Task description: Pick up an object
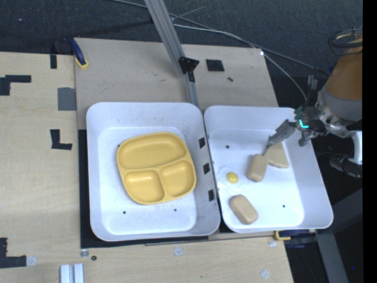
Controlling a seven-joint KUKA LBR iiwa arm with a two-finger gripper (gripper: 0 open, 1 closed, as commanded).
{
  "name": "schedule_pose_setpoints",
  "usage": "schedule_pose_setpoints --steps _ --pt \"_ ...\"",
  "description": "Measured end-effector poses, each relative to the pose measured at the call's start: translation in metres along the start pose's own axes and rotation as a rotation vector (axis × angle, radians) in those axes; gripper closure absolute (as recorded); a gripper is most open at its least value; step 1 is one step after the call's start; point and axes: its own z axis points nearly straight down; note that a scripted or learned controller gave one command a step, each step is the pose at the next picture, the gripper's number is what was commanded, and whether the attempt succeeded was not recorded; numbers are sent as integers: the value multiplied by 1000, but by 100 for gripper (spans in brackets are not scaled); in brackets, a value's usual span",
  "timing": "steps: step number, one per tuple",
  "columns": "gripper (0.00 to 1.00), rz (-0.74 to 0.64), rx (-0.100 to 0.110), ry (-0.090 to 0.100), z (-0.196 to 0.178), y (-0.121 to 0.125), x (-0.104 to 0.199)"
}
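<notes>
Camera view: the gripper [277, 139] is hovering over the right bin [312, 199], angling toward the tan wedge [278, 157]; grip state cannot be told.

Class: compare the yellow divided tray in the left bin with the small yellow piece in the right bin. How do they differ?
The yellow tray is far larger than the small yellow piece. The tray has three compartments; the piece is a plain rounded blob. The tray lies alone; the piece lies among tan items. Both are yellow.
</notes>
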Motion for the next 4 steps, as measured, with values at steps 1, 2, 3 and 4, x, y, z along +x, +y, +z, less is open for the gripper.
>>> schedule_pose_setpoints --steps 1,2,3,4 --pt "0 0 -2 0 -1 0 0" --pt "0 0 1 0 63 0 2" --pt "0 0 -11 -8 110 2 0" --pt "100 -1 -21 -10 95 6 0"
